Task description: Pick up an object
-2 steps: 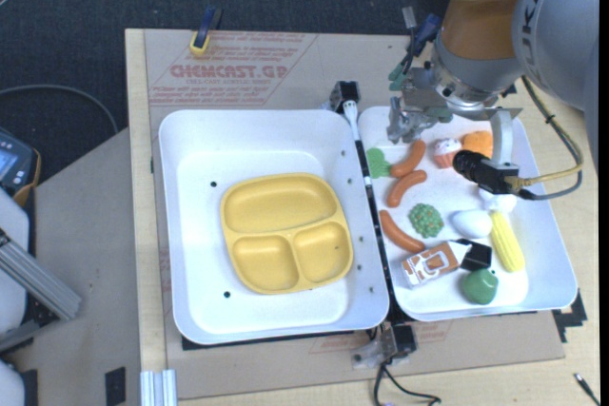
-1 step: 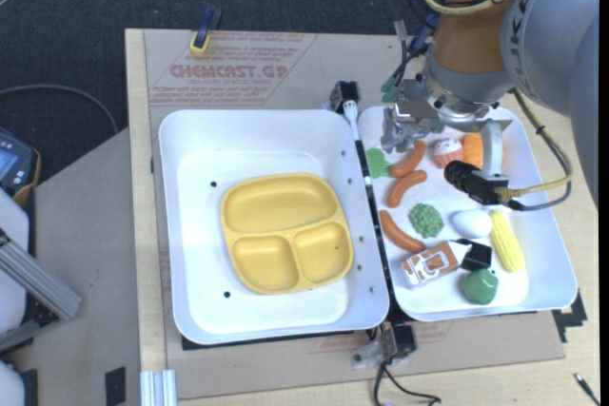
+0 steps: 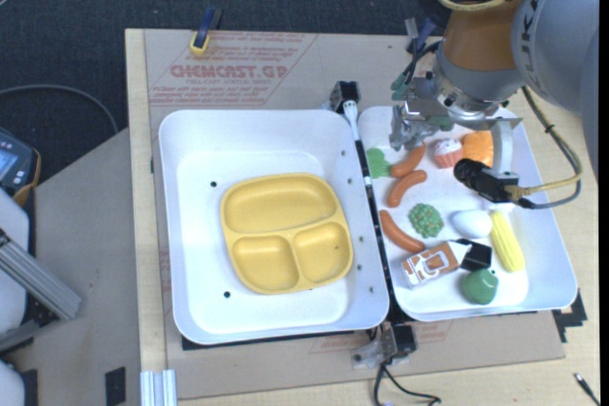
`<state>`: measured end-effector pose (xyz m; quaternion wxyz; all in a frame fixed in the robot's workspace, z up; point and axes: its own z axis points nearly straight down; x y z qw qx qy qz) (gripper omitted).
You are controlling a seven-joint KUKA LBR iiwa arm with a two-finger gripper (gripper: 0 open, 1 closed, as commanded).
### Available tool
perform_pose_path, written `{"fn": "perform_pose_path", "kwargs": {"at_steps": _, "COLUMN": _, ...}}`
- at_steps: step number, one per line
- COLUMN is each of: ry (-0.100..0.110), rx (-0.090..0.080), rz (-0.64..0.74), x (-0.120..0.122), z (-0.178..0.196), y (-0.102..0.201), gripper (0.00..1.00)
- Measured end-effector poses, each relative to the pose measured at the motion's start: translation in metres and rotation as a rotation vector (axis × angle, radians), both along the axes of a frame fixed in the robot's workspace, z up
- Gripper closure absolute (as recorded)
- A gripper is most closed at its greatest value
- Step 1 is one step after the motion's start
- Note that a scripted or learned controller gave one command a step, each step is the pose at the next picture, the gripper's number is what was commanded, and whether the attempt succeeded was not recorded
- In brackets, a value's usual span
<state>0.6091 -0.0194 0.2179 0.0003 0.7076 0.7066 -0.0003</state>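
Observation:
My gripper (image 3: 408, 140) hangs low over the far left part of the right bin (image 3: 557, 273). It is directly above the upper end of an orange sausage (image 3: 411, 161), and I cannot tell whether it touches it. A second sausage (image 3: 402, 188) lies just in front of the first. A third sausage (image 3: 400, 231) lies nearer the front. A green piece (image 3: 378, 164) sits at the gripper's left. To its right are a small white and red item (image 3: 445, 150) and an orange piece (image 3: 479, 146).
The right bin also holds a broccoli (image 3: 425, 221), a white egg (image 3: 470, 223), a corn cob (image 3: 507, 242), a green round fruit (image 3: 480, 286), a small carton (image 3: 430, 263) and a black block (image 3: 476, 254). A yellow divided tray (image 3: 228, 204) lies in the left bin (image 3: 181, 157).

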Motion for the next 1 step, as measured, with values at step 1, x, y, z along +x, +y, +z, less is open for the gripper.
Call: {"fn": "perform_pose_path", "kwargs": {"at_steps": 1, "ry": -0.002, "rx": 0.000, "rz": 0.003, "x": 0.0051, "z": -0.0011, "y": 0.0133, "gripper": 1.00}}
